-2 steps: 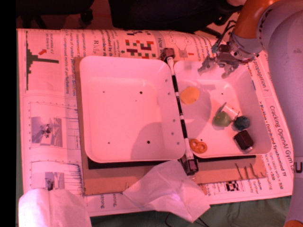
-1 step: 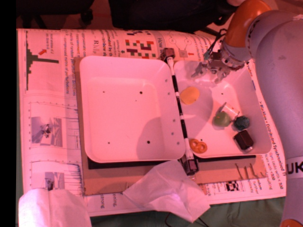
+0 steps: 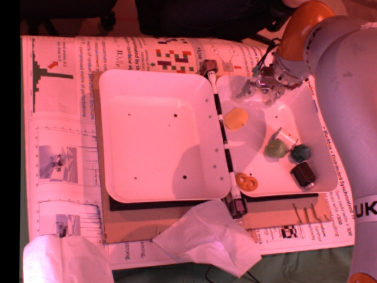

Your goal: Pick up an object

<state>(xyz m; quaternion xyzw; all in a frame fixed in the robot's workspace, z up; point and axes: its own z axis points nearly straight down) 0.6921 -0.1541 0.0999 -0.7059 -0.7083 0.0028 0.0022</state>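
Setting: a robotics laboratory. Evidence: the worktop (image 3: pixel 35 240) is covered by a printed scientific poster (image 3: pixel 65 93) bearing charts, photographs and text columns. An industrial grey arm (image 3: pixel 347 58) reaches over two white bins (image 3: pixel 159 187) mounted side by side.

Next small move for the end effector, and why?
Probably shift toward the yellow object and descend. The end effector hangs over the far end of the right bin with nothing between its fingers, and that yellow piece lies nearest, apart from the cluster at the near end.
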